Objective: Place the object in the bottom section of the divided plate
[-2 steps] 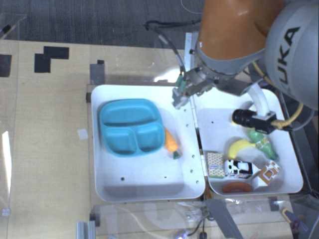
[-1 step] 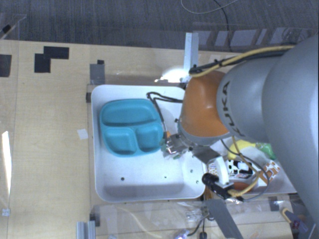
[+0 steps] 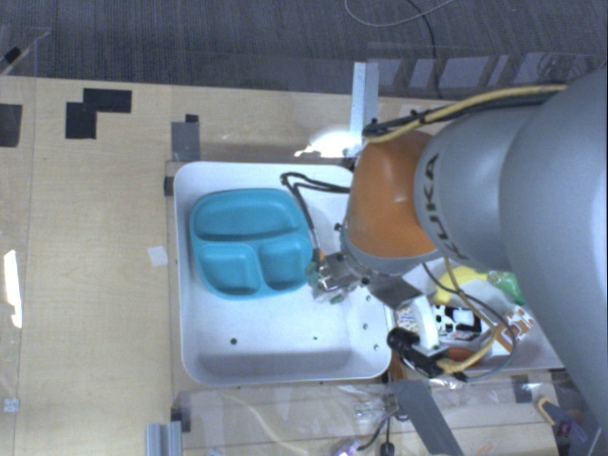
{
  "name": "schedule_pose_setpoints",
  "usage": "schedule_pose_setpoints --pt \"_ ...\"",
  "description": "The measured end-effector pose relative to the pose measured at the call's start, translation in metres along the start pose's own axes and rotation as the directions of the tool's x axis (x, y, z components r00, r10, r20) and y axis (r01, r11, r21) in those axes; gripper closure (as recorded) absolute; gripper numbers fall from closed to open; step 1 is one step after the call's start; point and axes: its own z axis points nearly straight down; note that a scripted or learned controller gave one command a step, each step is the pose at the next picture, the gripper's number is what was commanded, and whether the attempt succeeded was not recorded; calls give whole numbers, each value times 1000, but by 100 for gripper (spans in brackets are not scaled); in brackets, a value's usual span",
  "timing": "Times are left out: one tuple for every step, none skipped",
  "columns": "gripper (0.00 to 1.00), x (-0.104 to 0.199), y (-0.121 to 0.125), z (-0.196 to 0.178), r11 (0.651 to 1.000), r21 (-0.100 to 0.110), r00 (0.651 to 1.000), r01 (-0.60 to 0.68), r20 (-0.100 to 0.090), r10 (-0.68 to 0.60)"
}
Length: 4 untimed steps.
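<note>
A poor drop could be caused by the arm (image 3: 513,179) blocking the view. In the left bin (image 3: 266,350), the divided plate (image 3: 249,240) could be knocked at its right rim by the tool (image 3: 330,281) just beside it. The tool's opening and load cannot be told. The object to be placed cannot be picked out among the yellow and green objects (image 3: 464,276) half hidden under the arm

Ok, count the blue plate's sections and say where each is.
3. A large section spans the top of the blue plate; a left section and a right section sit below it. None looks hidden.
</note>
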Motion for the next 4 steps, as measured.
schedule_pose_setpoints --pt "100 0 1 -7 1000 4 1000 0 0 0" --pt "100 -53 35 -165 999 -9 999 -48 1 48" --pt "100 0 46 -13 993 -2 993 -118 0 118" --pt "100 -8 95 -121 997 -7 997 -71 1 71"
